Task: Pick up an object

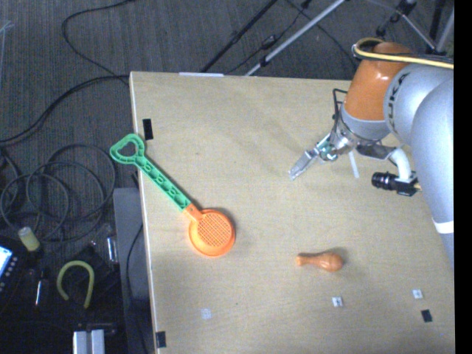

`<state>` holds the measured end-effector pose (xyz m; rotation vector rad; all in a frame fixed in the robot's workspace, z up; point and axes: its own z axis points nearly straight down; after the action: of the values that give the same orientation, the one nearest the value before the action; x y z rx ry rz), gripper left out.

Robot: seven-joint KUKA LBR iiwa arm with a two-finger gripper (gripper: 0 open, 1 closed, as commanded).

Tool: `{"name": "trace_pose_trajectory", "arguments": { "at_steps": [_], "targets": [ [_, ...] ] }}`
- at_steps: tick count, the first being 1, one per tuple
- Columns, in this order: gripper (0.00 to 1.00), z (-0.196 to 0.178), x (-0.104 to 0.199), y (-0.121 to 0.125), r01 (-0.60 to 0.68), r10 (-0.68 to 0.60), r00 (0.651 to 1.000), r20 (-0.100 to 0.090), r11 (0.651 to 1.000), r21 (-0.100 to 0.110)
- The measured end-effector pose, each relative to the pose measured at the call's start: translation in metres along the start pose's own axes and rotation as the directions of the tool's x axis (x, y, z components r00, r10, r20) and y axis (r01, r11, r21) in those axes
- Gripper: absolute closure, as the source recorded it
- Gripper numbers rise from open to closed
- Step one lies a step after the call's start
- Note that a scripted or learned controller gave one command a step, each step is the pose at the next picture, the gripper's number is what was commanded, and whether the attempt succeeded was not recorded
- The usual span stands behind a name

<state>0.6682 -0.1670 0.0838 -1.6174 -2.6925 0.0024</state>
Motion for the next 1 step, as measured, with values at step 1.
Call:
{"name": "trace_pose_trajectory", "arguments": {
  "at_steps": [1],
  "targets": [
    [0.00,-0.0748,0.0043,0.0028,-0.214,0.214,0.977,0.000,0.977,-0.002]
  ]
}}
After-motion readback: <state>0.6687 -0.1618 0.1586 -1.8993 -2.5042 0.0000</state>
